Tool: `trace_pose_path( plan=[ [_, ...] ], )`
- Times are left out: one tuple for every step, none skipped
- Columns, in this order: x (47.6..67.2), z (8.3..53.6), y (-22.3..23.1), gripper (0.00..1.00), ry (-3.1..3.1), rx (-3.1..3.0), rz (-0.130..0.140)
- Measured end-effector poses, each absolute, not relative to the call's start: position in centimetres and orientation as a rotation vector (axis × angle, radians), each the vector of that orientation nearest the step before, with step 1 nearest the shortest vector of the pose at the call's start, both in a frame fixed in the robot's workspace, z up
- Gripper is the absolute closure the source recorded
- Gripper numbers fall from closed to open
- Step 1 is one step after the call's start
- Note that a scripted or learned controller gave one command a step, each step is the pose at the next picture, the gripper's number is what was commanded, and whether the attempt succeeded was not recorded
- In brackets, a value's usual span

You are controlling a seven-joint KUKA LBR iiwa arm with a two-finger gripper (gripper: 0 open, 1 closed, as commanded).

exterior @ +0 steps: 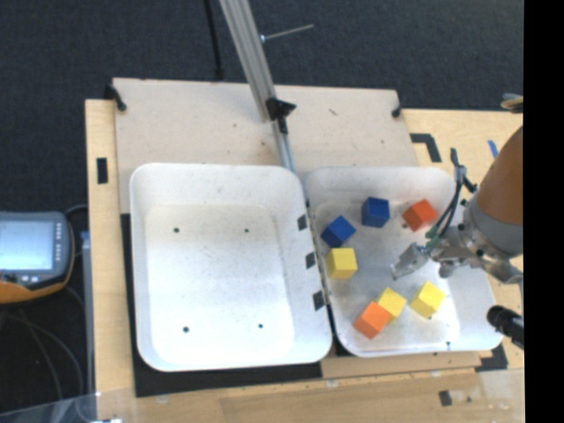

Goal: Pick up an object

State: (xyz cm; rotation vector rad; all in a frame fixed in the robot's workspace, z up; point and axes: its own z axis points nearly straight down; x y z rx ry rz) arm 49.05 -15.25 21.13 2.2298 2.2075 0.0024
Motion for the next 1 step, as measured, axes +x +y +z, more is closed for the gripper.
trace_pose_path(
  plan=[
    [51.9,25.45,-16.75,0.0,2.22,2.214,0.004]
  ],
)
